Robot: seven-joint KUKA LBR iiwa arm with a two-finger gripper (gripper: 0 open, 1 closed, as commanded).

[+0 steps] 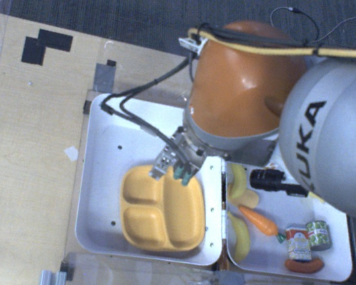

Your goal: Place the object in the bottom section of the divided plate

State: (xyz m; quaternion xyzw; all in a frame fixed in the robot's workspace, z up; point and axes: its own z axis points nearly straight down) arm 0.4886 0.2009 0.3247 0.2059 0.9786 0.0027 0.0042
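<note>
The yellow divided plate (164, 212) lies in the left bin (98, 179), toward its near right part, with one long section on its right side and two smaller ones on its left. I see the jaws low over the plate's far rim, about where the long section meets the upper small one. At this size the grey and teal tips blur together, so I cannot tell whether the jaws are apart or together, nor make out anything between them. Which loose item counts as the object is not clear to me. The candidates all lie in the right bin (267, 255), well apart from the jaws and across the wall between the bins. They are a banana (241, 237) by that wall, another yellow piece (241, 184) partly under the arm, and a carrot (260, 221) between them. Further right are a green can (318, 234), a small red and white packet (297, 247) touching it, and a sausage (304, 265) just below. The grey arm (345, 144) and its orange band (242, 88) hide the far half of the right bin and the far right corner of the left one. A black cable (142, 92) runs from the wrist out over the left bin's far rim. The desk (24, 166) is cut off at the left and bottom edges.
</note>
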